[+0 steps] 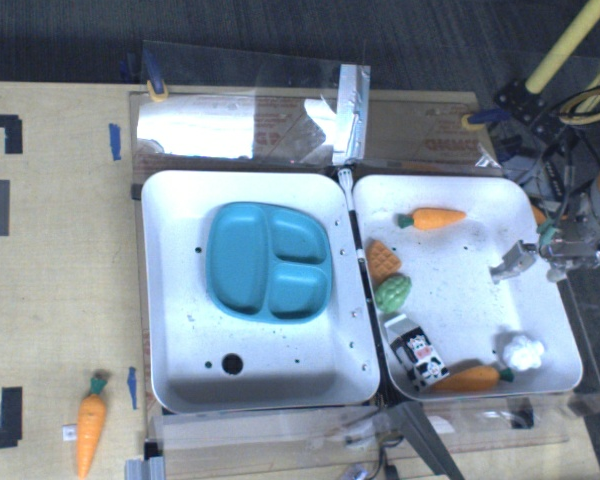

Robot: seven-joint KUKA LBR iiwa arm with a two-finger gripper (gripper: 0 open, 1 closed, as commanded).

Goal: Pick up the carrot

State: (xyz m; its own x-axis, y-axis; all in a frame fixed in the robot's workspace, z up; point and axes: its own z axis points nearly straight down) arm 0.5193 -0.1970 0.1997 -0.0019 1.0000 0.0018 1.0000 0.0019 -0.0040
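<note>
An orange carrot (438,218) with a green top lies near the far wall of the right bin (480,200). A second carrot (468,378) rests against that bin's near wall. A third carrot (90,424) lies on the wooden bench outside the bins, at the near left. My gripper (533,265) hangs over the right side of the right bin, open, with nothing between its fingers. It is to the right of the far carrot and a little nearer to the camera, apart from it.
The right bin also holds an orange waffle-like piece (383,260), a green toy (392,292), a black-and-white item (419,356) and a white fluffy ball (521,350). A blue sectioned plate (270,260) lies in the left bin (170,298). Cables and a yellow bar (570,38) crowd the far right.
</note>
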